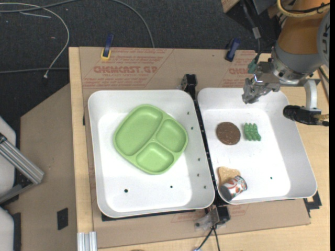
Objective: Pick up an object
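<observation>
Hovering at the far edge of the right bin, claw carries nothing; finger gap too small to tell. Nearest pick: brown disc, just below and slightly left of claw, flat, round, no long axis. Green studded block straight below claw, long axis running away from it. Can farther below.

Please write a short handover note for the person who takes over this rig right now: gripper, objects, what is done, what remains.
Gripper: above the right bin's far edge, with nothing seen between its fingers.
Right bin: brown round disc, small green piece, and a can with a tan item at the near left corner.
Left bin: green divided plate.
Done: nothing picked.
Left: grasp and lift one object.
</observation>
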### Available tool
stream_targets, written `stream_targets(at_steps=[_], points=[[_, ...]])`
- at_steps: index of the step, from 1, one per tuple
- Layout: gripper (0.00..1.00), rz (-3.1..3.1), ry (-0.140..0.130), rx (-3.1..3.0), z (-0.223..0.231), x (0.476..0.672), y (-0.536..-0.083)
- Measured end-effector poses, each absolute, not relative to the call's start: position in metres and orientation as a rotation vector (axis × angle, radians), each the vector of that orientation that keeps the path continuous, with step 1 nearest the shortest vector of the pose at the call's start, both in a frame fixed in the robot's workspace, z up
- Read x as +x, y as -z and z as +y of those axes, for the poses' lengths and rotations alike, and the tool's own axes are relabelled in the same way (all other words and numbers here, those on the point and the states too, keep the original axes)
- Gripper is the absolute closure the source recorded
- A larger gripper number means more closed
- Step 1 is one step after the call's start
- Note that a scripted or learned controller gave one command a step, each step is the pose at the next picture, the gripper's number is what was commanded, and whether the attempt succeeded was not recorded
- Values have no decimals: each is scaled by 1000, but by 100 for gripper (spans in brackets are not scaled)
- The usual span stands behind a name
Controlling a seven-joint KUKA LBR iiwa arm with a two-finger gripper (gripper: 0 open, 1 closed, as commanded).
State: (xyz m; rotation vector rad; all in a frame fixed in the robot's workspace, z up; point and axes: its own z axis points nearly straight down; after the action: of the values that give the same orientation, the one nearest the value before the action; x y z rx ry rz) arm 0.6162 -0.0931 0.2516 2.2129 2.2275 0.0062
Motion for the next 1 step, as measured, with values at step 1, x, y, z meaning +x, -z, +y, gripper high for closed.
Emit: stream_targets(at_steps=[1], points=[[100, 2229, -6, 2213, -32, 622, -252]])
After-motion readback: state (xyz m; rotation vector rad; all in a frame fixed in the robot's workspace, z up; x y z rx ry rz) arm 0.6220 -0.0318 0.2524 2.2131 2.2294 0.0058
